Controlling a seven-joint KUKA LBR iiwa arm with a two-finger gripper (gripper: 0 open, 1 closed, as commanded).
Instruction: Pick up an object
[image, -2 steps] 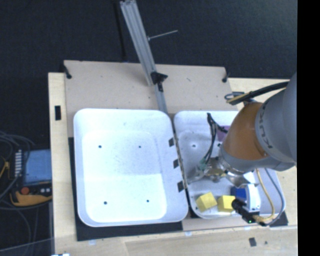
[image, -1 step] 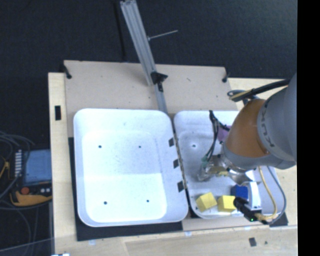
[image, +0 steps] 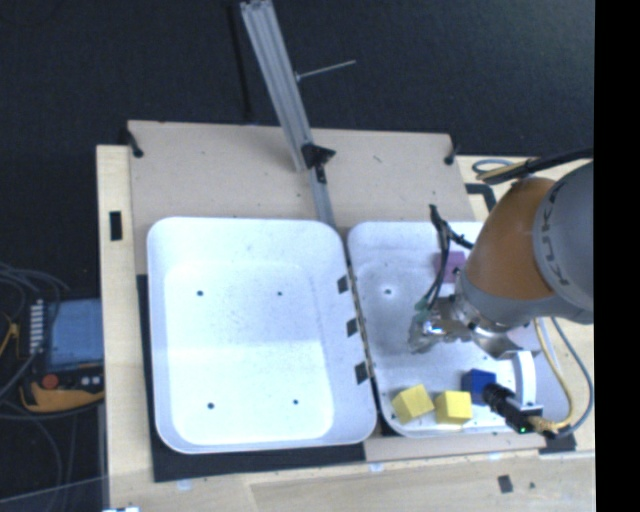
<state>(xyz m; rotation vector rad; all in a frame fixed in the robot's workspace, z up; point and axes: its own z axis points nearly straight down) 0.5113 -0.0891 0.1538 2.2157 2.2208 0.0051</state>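
My claw (image: 428, 330) is down inside the right bin (image: 385, 262), in the right half of the frame, just under my orange band (image: 505, 250). Fingers? I cannot tell how wide they stand from up here; the tips blur together with the wiring, and I see nothing clearly caught between them. The tips hang low over the bin's white floor, roughly mid-bin.

Targets now. Two yellow blocks (image: 412, 403) and (image: 454, 405) lie side by side along the bin's lower edge, below my claw and a little right, apart from it. A blue block (image: 480, 381) sits just right of them, close under my wrist. A pink object (image: 453, 262) peeks out above my claw, near the bin's upper part, half hidden by my arm and a dark cable (image: 440, 228).

Room to move: bare floor lies left of my claw up to the divider where the two bins meet. The left bin (image: 245, 330) spreads wide across the middle of the frame. The yellow blocks crowd the lower wall, tight quarters down there.
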